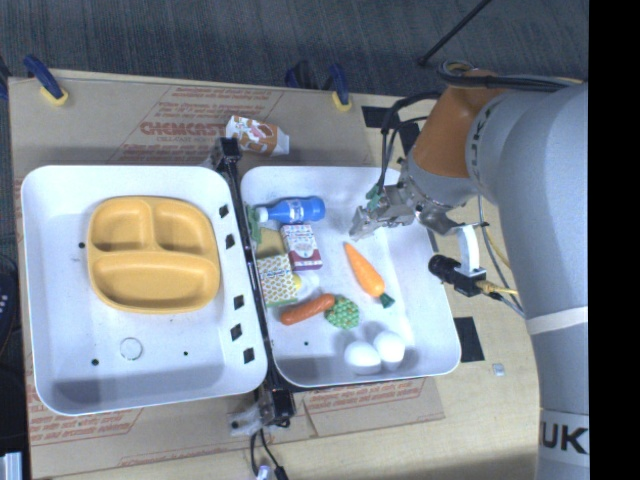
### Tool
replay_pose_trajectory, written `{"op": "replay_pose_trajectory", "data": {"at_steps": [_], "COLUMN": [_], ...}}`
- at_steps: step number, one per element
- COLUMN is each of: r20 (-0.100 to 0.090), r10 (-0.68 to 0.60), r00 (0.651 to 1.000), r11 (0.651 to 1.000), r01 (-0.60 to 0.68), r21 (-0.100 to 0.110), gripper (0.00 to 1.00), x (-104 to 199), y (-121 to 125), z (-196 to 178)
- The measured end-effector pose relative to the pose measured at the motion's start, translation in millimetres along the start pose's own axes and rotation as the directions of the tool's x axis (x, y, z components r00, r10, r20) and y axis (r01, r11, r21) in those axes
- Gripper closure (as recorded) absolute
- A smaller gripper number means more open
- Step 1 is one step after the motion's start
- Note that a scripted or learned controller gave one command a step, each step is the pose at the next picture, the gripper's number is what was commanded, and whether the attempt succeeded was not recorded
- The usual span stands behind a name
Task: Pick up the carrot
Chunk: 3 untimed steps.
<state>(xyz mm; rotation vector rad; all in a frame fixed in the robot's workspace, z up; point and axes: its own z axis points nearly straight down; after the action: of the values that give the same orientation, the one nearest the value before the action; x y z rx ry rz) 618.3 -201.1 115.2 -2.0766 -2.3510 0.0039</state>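
Cardboard-covered bench is seen on dark grey carpet, with two shallow white bins placed side by side on it. Left bin is occupied by a yellow divided tray, set toward its upper half. Right bin is crowded: a blue bottle lies on its side near the top left, a small red-and-white carton sits just below it, and a yellowish packet is found beside the divider. The carrot lies tilted in the middle-right of this bin, thick end toward upper left, green tip toward lower right, resting on the bin floor. A second, smaller orange vegetable is seen left of a green broccoli-like piece; two white eggs are touching near the bottom edge. The gripper is positioned above the bin's upper right, just above the carrot's thick end and apart from it; nothing is seen between its fingers, and whether they are spread or closed cannot be told. A small brown-and-white packet lies on the cardboard above the bins.
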Motion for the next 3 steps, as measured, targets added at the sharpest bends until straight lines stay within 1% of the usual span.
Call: {"op": "replay_pose_trajectory", "data": {"at_steps": [1, 2, 3], "r20": [0.0, -0.001, -0.002], "r10": [0.0, 0.442, 0.438], "r00": [1.0, 0.897, 0.899], "r11": [1.0, 0.897, 0.899], "r01": [0.0, -0.442, -0.438], "r21": [0.0, 0.001, 0.004], "gripper": [0.0, 0.0, 1.0], "x": [0.0, 16.7, 17.3], "y": [-0.1, -49.1, -48.8], "z": [0.1, 24.5, 14.4]}}
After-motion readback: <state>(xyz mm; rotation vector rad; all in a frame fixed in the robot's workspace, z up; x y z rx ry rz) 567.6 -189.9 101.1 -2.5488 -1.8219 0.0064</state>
